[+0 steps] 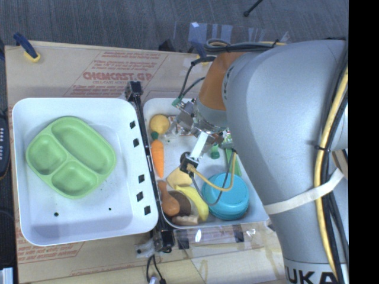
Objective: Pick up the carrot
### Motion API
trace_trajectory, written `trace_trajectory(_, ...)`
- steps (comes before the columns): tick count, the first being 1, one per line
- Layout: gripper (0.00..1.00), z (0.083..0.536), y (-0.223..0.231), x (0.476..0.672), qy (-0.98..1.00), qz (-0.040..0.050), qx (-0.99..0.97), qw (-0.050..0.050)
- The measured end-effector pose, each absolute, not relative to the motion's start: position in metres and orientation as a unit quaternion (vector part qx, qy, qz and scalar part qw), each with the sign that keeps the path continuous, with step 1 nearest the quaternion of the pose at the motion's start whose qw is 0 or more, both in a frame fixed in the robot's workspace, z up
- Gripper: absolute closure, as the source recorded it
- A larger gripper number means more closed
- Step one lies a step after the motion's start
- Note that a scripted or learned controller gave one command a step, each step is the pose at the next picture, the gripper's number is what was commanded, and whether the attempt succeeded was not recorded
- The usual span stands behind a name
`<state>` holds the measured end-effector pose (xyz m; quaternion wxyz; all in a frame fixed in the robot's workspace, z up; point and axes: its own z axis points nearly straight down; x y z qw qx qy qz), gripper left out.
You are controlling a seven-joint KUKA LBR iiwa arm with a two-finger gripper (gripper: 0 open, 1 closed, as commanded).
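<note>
The carrot (157,158) lies in the right bin (256,213), tight along its left wall, stretched lengthwise up and down the frame at about mid-height. Nothing rests on it, and it is not in the gripper. Just above its upper end sits a round yellow fruit (159,123) (a lemon, by the look of it).

The gripper (185,118) hangs over the upper part of that same bin, just right of the yellow fruit and up and to the right of the carrot, clearly apart from it. Whether it is open or closed I cannot tell from here, since the wrist and cables crowd that spot. The grey arm (278,129) fills the right side of the frame, its orange band (211,87) showing above the wrist.

Lower in the right bin there is a crowd: a pale yellow wedge (177,177), a banana (198,202), a brown piece (170,205) and a blue bowl (228,199) towards the lower right corner.

The left bin (35,232) holds a green divided plate (70,155), lying flat in its upper left part.
</note>
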<state>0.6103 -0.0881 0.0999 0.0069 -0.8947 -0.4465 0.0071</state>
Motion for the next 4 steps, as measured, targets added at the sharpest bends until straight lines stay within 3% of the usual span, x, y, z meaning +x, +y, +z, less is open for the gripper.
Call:
trace_trajectory(1, 0.00, 0.090, -0.092, 0.626, -0.379, 0.0132, -0.925, 0.009)
trace_trajectory(2, 0.00, 0.090, -0.093, 0.614, -0.295, 0.0097, -0.955, 0.007)
trace_trajectory(3, 0.00, 0.089, -0.090, 0.586, -0.107, 0.0092, -0.994, 0.006)
trace_trajectory(4, 0.00, 0.196, -0.030, 0.648, -0.169, 0.0000, -0.986, 0.003)
